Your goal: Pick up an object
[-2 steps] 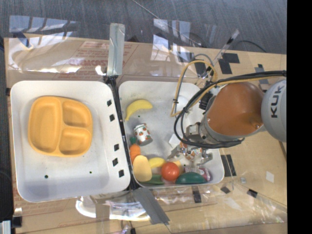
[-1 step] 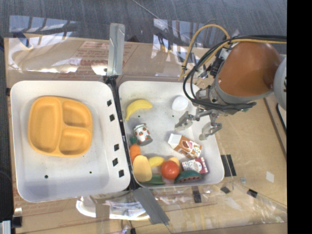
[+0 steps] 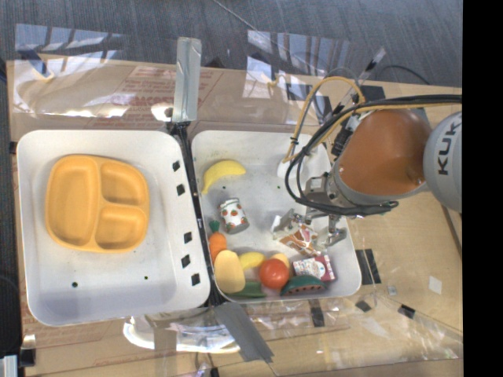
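Counter carries two shallow white bins side by side. Left bin holds a yellow divided tray, lying flat in its upper half.

Right bin holds the loose objects. A yellow banana lies near the upper left. A small red-and-white can lies on its side near the middle. Along the lower edge, closely grouped: an orange piece, a pale yellow block, a lemon, a red tomato and a red-and-white packet.

Tool is low over the right side of the right bin, directly above a crinkled red-and-silver wrapper. Its two fingers stand apart, roughly straddling the wrapper; contact cannot be confirmed, and nothing is seen clamped between them
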You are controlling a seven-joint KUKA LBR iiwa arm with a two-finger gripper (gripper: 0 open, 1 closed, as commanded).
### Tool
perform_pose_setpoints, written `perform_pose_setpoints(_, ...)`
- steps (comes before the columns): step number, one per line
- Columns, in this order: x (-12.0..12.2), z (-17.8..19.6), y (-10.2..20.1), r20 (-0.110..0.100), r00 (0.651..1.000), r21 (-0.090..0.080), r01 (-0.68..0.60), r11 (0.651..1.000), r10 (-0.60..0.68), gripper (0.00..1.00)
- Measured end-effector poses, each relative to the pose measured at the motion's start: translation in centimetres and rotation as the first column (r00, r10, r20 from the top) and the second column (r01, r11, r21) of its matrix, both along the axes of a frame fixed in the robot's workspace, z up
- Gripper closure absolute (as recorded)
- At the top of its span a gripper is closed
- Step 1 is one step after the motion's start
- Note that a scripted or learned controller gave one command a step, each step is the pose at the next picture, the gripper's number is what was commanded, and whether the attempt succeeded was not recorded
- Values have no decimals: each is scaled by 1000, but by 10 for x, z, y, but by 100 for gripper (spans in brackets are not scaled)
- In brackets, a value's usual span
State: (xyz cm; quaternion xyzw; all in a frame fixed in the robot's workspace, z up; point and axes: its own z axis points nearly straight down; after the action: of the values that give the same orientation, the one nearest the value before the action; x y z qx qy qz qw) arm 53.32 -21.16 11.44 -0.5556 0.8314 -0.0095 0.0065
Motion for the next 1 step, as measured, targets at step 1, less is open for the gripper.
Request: perform_pose_setpoints(1, -38, -12, 0, -10, 982, 7, 191, 982, -191, 0)
